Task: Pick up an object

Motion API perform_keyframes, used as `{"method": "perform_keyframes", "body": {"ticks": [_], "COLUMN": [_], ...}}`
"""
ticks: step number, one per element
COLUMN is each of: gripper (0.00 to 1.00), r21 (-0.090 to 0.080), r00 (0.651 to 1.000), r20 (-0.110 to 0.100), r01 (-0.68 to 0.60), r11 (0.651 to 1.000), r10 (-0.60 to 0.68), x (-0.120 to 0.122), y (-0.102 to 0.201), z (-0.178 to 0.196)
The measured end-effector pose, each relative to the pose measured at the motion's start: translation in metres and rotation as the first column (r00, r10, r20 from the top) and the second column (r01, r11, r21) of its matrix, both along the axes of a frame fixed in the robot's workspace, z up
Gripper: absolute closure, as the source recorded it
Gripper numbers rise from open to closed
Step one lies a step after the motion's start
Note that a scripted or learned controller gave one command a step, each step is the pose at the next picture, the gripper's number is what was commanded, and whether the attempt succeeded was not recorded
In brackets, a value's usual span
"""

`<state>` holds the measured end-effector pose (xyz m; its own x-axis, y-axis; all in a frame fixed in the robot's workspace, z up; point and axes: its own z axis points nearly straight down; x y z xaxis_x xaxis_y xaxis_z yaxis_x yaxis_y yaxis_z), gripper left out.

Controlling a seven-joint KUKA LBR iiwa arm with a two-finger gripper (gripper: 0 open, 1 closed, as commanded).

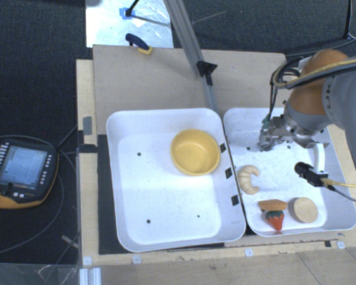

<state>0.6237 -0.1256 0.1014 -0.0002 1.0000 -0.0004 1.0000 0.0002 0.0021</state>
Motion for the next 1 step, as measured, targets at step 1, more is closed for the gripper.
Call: {"method": "perform_keyframes", "body": {"ticks": [1], "gripper": [1.0], "r21": [0.0], "r00": [1.0], "r20": [0.002], "r01": [-0.001], "r11": [1.0], "r10": [0.001], "x": [0.0031], "y": [0.0025], "z": [0.0431]}}
